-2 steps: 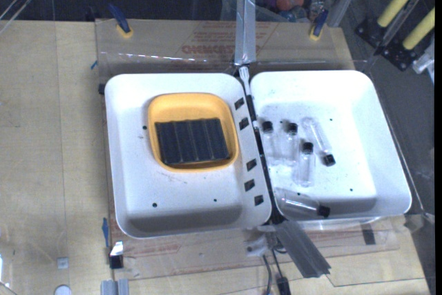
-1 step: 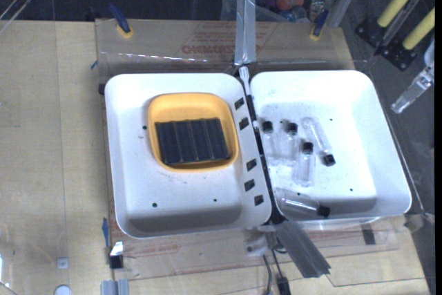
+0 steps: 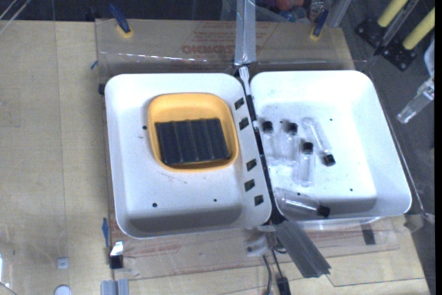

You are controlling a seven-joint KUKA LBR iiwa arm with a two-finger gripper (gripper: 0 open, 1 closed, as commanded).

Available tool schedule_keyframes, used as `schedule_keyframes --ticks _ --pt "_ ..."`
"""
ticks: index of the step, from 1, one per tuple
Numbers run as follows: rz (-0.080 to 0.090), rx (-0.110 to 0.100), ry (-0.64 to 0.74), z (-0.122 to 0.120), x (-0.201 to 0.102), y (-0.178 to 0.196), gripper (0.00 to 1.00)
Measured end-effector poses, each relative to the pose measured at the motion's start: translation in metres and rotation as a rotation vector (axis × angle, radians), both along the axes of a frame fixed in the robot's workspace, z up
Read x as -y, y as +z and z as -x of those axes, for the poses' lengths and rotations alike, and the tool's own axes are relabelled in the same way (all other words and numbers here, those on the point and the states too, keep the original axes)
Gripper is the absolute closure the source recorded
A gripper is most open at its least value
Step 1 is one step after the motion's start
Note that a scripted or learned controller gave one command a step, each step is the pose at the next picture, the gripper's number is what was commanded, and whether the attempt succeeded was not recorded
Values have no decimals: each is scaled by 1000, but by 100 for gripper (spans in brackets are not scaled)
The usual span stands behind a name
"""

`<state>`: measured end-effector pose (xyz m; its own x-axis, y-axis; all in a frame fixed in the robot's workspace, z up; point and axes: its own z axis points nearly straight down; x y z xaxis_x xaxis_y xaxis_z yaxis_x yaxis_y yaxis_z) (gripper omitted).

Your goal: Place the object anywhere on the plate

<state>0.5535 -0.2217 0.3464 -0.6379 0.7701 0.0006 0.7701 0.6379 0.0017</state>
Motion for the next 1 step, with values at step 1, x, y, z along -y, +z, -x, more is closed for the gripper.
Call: schedule_keyframes --ticks 1 --pt "1 1 104 42 2 -5 0"
